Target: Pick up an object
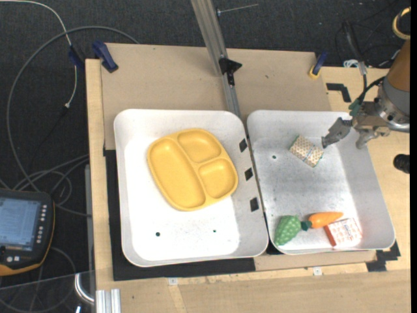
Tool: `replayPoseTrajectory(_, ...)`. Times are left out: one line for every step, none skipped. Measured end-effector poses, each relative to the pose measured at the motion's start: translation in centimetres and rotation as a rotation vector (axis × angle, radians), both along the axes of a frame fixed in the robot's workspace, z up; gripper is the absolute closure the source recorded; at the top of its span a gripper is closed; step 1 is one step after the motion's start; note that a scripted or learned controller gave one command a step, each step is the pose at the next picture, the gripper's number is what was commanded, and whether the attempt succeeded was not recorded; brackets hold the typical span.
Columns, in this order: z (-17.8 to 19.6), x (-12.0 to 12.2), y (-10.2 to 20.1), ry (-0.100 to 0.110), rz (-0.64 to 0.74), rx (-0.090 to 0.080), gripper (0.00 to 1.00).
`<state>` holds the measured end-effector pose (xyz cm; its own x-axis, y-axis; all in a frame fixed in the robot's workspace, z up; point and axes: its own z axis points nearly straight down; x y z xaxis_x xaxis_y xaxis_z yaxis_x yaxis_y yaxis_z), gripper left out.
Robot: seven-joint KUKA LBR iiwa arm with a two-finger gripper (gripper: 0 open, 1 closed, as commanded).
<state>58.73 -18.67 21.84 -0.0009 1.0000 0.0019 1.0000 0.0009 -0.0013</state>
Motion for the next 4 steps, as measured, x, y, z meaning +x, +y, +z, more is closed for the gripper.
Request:
replayPoseTrajectory(0.0,0.0,0.0,0.0,0.0,0.0,0.0)
replayPoseTrajectory(-4.8,-1.0,-0.1,0.005,-0.001,0.0,0.0)
replayPoseTrajectory(-9.1,-1.0,0.2,0.005,0.0,0.001,0.0)
replayPoseTrajectory(-12.8,-1.0,0.3,0.004,0.0,0.0,0.0)
